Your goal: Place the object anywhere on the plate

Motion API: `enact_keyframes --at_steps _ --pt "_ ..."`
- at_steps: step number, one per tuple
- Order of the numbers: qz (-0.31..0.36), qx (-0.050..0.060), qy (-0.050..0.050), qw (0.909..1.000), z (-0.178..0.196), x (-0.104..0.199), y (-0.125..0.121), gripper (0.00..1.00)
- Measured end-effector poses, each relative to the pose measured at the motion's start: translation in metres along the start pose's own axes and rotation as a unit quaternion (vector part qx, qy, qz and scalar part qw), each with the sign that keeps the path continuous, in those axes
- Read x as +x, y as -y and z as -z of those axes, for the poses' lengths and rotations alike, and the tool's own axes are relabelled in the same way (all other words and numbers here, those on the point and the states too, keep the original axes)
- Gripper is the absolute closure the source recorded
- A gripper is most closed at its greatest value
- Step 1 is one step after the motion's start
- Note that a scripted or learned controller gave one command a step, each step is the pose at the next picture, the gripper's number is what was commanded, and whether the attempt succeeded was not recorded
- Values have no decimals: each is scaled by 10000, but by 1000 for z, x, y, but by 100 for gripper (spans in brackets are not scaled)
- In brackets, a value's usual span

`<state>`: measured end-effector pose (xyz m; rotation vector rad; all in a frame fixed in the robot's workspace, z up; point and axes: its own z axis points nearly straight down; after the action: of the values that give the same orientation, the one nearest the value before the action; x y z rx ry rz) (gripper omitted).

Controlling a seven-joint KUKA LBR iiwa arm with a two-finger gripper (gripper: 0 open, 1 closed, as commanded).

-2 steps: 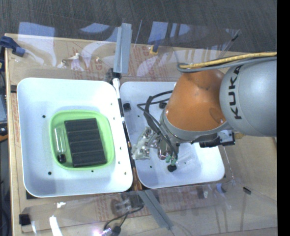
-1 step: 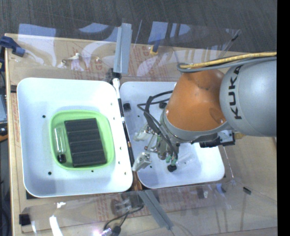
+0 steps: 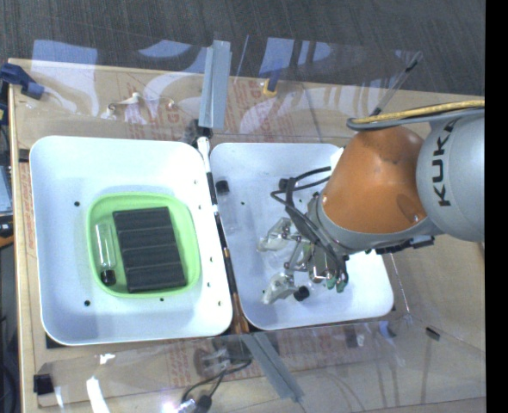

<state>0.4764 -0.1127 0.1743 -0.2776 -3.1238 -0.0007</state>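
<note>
The grey KUKA arm with its broad orange band [image 3: 376, 188] rises closest to the lens, reaching in from the right and hanging over the right-hand shallow white bin [image 3: 245, 196]. Below the band, black cables loop down to the two-finger gripper [image 3: 275, 265], whose pale, translucent fingers [image 3: 274, 238] stand spread apart — one up near the middle of the bin, the other lower down toward its front edge — with nothing between them but bare white floor. The gripper is low over this bin, left of the wrist.

Across the central divide, in the left-hand shallow white bin [image 3: 56, 231], lies the lime-green square plastic plate with rounded corners [image 3: 185, 231], roughly central. On the plate rests the dark grey ribbed rectangular block [image 3: 149, 248], covering most of its middle and lying flat, slightly turned. Just beside the block's left edge, also on the plate, lies a slim clear tube with a dark lower end [image 3: 106, 249].

Both bins sit on a light wooden bench [image 3: 82, 93] — clear sheeting glints along its far and near sides.
</note>
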Motion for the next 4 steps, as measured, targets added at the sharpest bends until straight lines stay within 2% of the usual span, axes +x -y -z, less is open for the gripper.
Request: enact_keyframes --at_steps 1,2,3,4 --pt "-125 3 31 9999 49 -7 37 0" --pt "442 13 51 9990 193 -29 90 0" --pt "450 25 61 9990 204 -31 89 100" --pt "1391 -1 18 9903 46 -64 86 100"
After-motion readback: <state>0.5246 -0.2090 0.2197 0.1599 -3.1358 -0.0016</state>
